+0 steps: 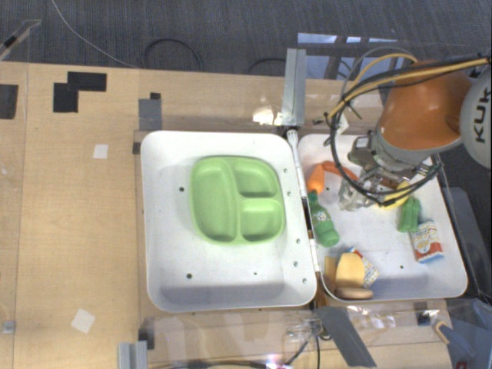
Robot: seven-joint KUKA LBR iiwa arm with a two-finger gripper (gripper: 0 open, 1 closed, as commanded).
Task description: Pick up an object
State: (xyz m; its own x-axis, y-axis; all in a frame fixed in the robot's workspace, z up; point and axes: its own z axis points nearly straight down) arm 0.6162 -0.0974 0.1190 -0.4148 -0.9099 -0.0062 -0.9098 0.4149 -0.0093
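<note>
My gripper point(358, 194) hangs low over the back middle of the right bin point(453, 279), under the orange wrist band point(421, 114). Just to its left lies an orange carrot-like piece point(317, 178). A yellow piece point(393, 199) pokes out right beside the gripper, partly hidden by it. A green bottle point(323, 223) lies along the bin's left wall. A small green object point(409, 214) and a red and white carton point(427, 241) lie to the right. A yellow block point(350, 268) and a brown roll point(354, 291) sit at the front left.
The left bin point(165, 283) holds a green divided plate point(235, 199). A metal post point(293, 91) stands at the back between the bins. Cables point(361, 79) loop above the wrist. Bare bin floor point(396, 264) shows at the front middle of the right bin.
</note>
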